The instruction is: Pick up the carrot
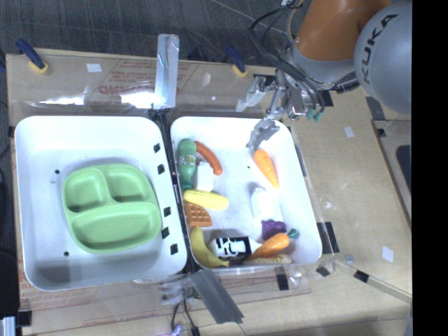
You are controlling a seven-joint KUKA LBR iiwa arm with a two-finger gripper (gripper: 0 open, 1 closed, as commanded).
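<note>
Two white bins sit side by side on my bench: the left bin (28,187) carries a green divided plate (110,209), and the right bin (308,208) carries the toy food. I see two orange carrot-like pieces there. One carrot (266,166) lies near the bin's far right corner, tilted, its thick end toward the back wall; a second carrot (271,246) with a green tip lies near the front right corner, just beside a purple piece (274,227). A white bottle-like item (262,203) stands between the two. Along the left wall I make out a green vegetable (186,161), an orange-red sausage shape (209,157), a yellow corn cob (206,200), a waffle-like piece (199,216), a banana (204,250) and a black-and-white item (232,246). The gripper (262,134) hangs over the bin's back right corner, its fingertips just above the upper carrot's thick end — I cannot say whether they touch it. The fingers look close together, yet from this angle I cannot tell whether they are apart or closed, and nothing is visibly between them. The arm (336,19) reaches in from the right — orange band above, grey casing beside it.
</note>
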